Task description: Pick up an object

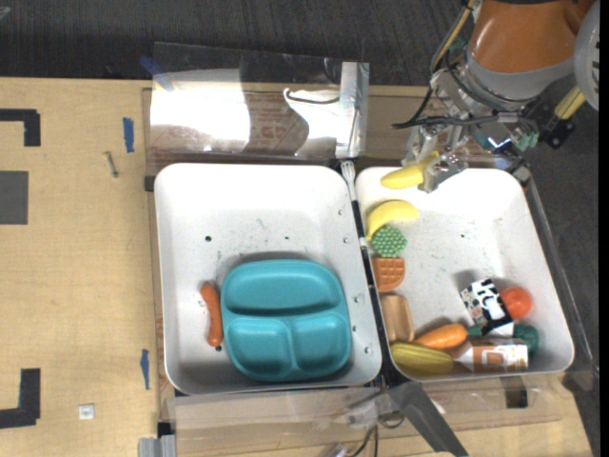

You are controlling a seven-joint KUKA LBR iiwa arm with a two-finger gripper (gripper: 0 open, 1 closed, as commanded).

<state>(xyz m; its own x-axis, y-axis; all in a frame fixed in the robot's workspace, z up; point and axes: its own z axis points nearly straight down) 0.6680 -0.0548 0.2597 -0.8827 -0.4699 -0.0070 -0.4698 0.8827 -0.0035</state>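
The gripper (440, 168) hangs over the far edge of the right bin (544, 255), its jaws pinching one end of a yellow toy banana (409, 175), which is lifted clear above the bin's far-left corner. Below it a second yellow banana (389, 213) lies by a green toy (388, 242). The left bin (181, 208) holds a teal divided tray (284, 319) and an orange sausage (213, 313).

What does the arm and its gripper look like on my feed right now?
The arm has a broad orange band over a grey wrist section, rounded in shape. Black cables loop around the wrist, with a yellow tag on its right side. The gripper is small, metallic grey, with a blue-lit spot beside it.
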